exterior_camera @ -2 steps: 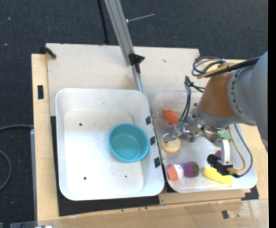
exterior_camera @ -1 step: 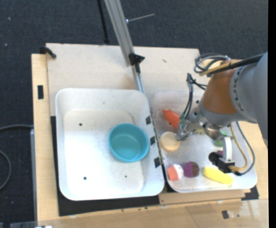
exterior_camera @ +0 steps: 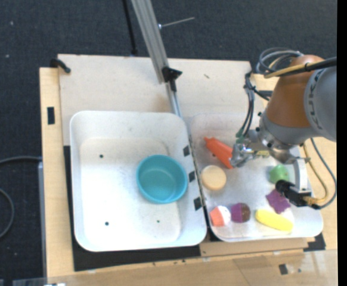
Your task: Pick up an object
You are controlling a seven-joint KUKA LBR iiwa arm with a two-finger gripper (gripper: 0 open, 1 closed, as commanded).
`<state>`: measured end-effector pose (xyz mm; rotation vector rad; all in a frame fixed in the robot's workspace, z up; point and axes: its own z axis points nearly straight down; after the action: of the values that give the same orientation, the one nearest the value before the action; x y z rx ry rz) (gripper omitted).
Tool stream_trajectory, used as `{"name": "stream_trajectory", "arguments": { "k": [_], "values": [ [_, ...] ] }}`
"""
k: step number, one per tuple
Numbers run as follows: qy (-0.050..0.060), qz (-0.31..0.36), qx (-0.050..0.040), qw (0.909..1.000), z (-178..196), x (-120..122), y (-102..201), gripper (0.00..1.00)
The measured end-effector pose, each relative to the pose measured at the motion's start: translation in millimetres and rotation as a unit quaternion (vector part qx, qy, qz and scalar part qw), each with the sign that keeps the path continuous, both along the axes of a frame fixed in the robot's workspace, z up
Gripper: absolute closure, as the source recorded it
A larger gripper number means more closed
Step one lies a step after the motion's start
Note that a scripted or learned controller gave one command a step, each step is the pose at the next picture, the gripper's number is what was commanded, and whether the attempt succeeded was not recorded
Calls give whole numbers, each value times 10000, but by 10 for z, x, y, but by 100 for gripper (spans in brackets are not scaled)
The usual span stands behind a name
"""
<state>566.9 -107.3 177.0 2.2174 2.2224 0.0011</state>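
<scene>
Reaching in from the right, the grey-and-orange arm hangs over the right bin, its gripper low beside the orange carrot-shaped toy; whether the fingers are spread or closed cannot be told from here. The left bin offers the most open floor, holding a blue bowl near its right wall. The right bin is crowded along its near edge: a yellow banana-like piece, a purple block, a dark plum-coloured ball touching a red-and-white piece. A tan round piece sits just below the carrot, and a green ball lies under the wrist.
</scene>
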Motion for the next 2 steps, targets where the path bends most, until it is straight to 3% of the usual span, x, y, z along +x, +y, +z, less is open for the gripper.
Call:
{"name": "stream_trajectory", "arguments": {
  "k": [2],
  "values": [
    [-31, 9, -4, 10000, 1158, 50, 57, 100]
  ]
}}
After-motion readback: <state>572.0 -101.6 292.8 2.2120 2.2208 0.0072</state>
